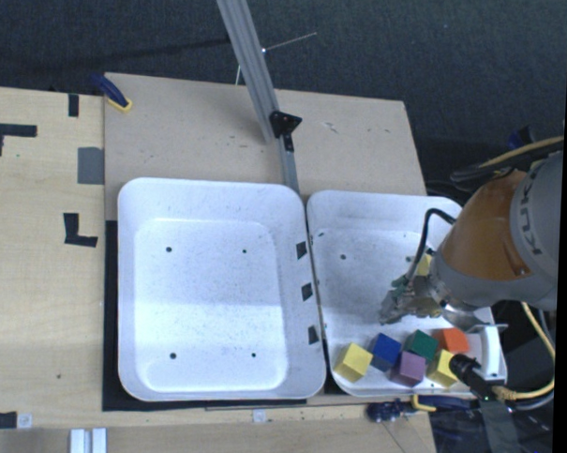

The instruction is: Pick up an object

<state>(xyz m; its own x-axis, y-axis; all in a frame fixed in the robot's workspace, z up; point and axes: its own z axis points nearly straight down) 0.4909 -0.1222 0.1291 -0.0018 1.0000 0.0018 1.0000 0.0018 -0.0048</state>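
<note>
Just below gripper [399, 306], blue cube [386, 350].

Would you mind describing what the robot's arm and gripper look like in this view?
The arm is a thick rounded body, grey at the upper part with a broad orange band above the wrist. A thin black cable loops along its side. The gripper is a small, dark grey metal assembly at the tip.
</note>
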